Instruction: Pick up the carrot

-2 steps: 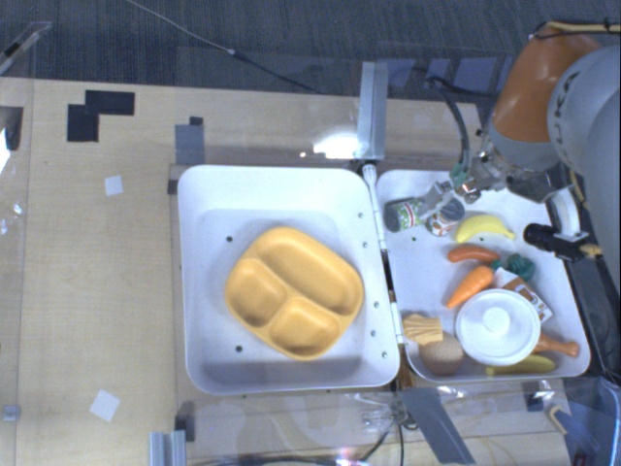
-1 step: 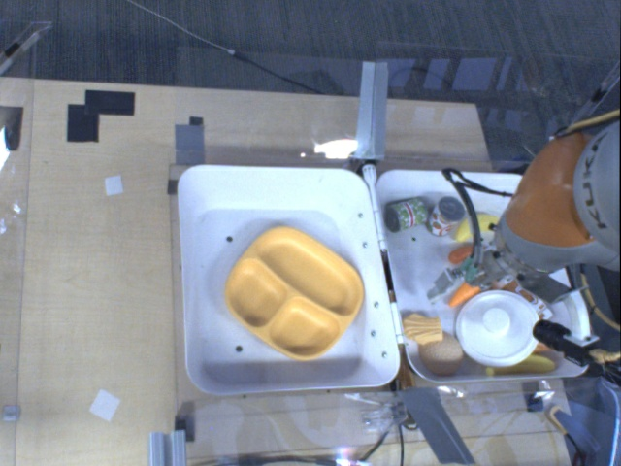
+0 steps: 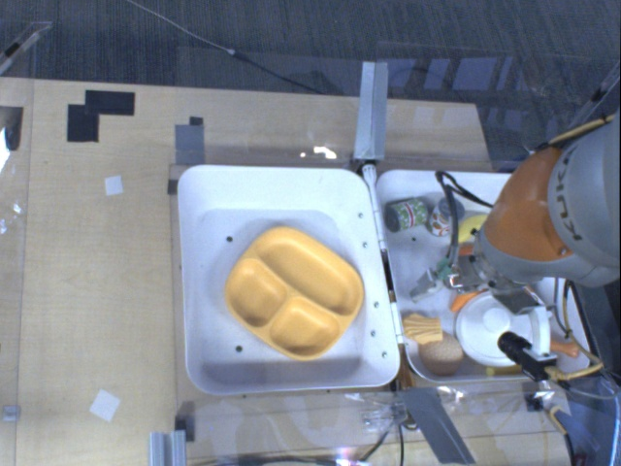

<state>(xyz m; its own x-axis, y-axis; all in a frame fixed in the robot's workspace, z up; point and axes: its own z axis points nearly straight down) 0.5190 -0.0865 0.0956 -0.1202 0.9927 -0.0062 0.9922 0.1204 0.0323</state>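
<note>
Carrot (image 3: 464, 302), as I read it, is the smooth orange sliver just beneath my gripper (image 3: 448, 278), hugging the upper-left rim of the round white dish (image 3: 490, 333) in the right bin (image 3: 417, 372); I cannot tell how far the gripper is open or whether it touches anything. Left of the dish lie a ridged tan block (image 3: 422, 328) and a rough brown bun (image 3: 442, 357), and well above it a green-labelled can (image 3: 411, 213). Far left of the dish, a glossy yellow three-compartment plate (image 3: 293, 290) sits in the left bin (image 3: 204, 260).

Light wooden bench (image 3: 87, 289) carries two shallow white plastic bins side by side: left bin (image 3: 199, 260), right bin (image 3: 412, 362). Black tape patches (image 3: 97, 113) and small white squares (image 3: 114, 185) lie on wood.
</note>
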